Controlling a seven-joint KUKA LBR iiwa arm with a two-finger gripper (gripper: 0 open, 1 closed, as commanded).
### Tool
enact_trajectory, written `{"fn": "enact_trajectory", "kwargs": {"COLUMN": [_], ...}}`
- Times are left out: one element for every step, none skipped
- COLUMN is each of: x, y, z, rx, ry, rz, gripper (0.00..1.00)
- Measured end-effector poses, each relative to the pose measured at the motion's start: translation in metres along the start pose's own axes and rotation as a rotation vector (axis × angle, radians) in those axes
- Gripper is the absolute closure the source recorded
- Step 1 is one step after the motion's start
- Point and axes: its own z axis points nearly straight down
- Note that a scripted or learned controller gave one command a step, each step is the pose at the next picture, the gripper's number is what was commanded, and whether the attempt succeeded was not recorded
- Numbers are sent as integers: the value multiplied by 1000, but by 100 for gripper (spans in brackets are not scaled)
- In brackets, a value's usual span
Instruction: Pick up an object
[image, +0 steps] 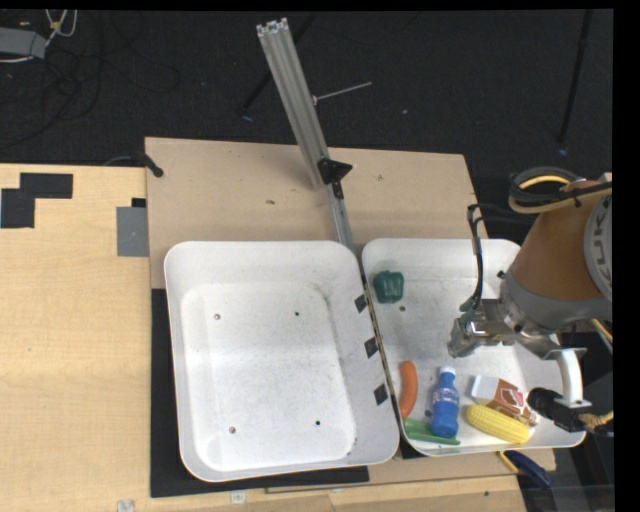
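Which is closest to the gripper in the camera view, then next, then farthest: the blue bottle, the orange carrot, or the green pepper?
From the gripper in the right bin:
1. Blue bottle, just below it toward the bin's front.
2. Orange carrot, farther left, near the divider.
3. Green pepper, up by the bin's back left corner, only slightly farther than the carrot.

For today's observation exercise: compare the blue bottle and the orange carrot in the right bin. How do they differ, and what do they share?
Colour: the blue bottle is blue with a white cap; the orange carrot is plain orange.
Build: the bottle is thicker; the carrot is slimmer.
Place: the carrot lies nearer the divider; the bottle sits on its right.
Shared: both lie roughly lengthwise in the right bin.
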Motion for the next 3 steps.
{"fn": "enact_trajectory", "kwargs": {"x": [-9, -10, 48], "y": [-1, -1, -2], "z": [-46, -77, -85], "rx": [0, 1, 5], "ry": [-1, 0, 3], "rz": [1, 1, -4], "gripper": [100, 100, 100]}}
